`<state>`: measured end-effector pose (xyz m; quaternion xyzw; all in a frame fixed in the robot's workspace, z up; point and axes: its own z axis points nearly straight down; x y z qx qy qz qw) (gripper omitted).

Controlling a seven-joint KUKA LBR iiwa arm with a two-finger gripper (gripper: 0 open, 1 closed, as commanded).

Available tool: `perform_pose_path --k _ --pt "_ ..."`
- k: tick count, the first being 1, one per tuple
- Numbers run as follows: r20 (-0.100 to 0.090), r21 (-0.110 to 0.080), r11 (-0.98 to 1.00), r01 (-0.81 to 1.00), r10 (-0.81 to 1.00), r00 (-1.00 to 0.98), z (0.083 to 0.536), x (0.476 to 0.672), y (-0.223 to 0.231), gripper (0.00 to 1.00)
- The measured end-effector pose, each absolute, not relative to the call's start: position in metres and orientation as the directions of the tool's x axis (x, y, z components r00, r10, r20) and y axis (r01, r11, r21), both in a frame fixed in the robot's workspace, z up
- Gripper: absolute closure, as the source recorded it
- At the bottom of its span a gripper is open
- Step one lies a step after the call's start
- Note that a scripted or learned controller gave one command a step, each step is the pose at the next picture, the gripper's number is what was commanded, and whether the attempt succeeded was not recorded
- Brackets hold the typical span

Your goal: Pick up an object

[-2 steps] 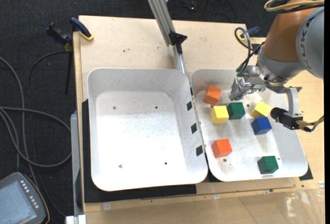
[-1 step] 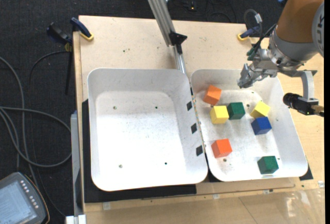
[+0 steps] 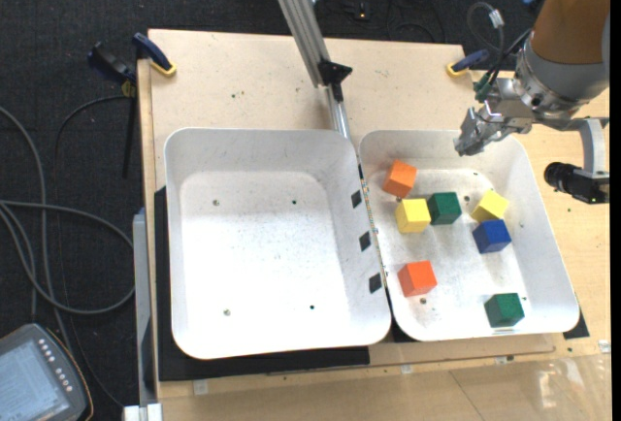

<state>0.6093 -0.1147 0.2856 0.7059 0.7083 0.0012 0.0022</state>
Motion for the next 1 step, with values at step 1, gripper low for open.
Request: perform_pose_path --k 1 --pt "0.001 -0.002 0.007 1.0 1.0 -0.007 0.2666 0.5966 -0.0622 1.0"
